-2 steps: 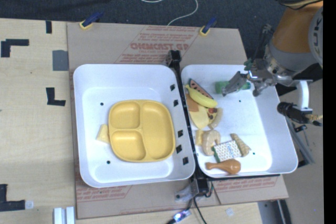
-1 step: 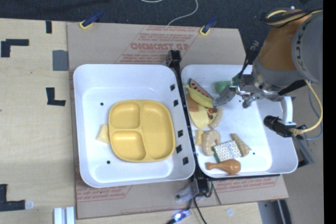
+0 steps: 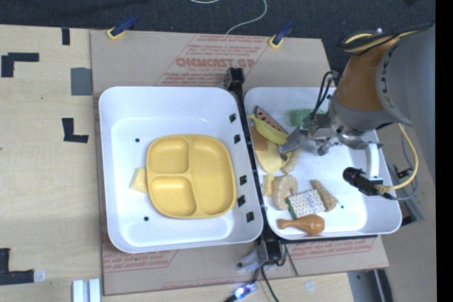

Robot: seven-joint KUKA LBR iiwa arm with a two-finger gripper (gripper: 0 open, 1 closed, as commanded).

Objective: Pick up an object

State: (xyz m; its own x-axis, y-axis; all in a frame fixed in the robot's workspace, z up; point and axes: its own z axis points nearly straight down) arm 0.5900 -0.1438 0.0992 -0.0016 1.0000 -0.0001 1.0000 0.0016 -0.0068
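Note:
The right bin (image 3: 379, 221) holds several toy food pieces: a yellow banana (image 3: 269, 129), a green piece (image 3: 300, 116), a pale yellow slice (image 3: 271, 160), tan bread pieces (image 3: 282, 189), a checkered cracker (image 3: 304, 204), a tan stick (image 3: 325, 194) and a brown drumstick (image 3: 304, 225). My gripper (image 3: 291, 146) reaches in from the right and is low over the left half of this bin, just right of the banana and above the yellow slice. Its tip is dark and blurred against the items.
The left bin (image 3: 113, 104) carries a yellow divided plate (image 3: 191, 175), with a pale yellow wedge (image 3: 137, 180) beside its left edge. The grey and orange arm (image 3: 368, 92) covers the right bin's upper right. A black divider (image 3: 244, 152) runs between the bins.

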